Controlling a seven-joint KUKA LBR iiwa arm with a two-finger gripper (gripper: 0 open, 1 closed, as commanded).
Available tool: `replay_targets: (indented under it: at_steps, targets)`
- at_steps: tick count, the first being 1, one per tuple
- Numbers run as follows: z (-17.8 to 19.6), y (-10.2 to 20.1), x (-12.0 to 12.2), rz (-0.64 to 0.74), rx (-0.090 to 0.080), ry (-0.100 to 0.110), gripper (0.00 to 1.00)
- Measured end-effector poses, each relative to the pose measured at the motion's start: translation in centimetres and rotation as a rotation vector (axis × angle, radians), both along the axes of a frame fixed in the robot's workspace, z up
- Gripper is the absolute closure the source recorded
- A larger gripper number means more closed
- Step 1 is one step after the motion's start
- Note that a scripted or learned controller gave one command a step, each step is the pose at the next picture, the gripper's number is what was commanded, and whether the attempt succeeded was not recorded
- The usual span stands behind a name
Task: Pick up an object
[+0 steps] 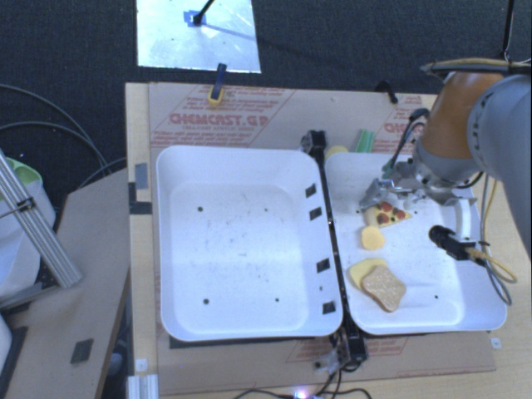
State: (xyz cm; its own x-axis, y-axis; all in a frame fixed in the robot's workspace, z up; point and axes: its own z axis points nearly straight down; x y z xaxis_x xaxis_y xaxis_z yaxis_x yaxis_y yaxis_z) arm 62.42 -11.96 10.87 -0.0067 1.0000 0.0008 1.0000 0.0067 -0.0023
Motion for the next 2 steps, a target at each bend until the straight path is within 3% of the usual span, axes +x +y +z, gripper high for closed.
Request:
replay_targets:
  at_steps: [1,2]
  targets:
    - [-2.4,-3.2,4.7,-0.001,-0.002,-0.008,0.00]
    - [-2.4,-6.6,-3.1,-0.010,0.000,0.001,0.00]
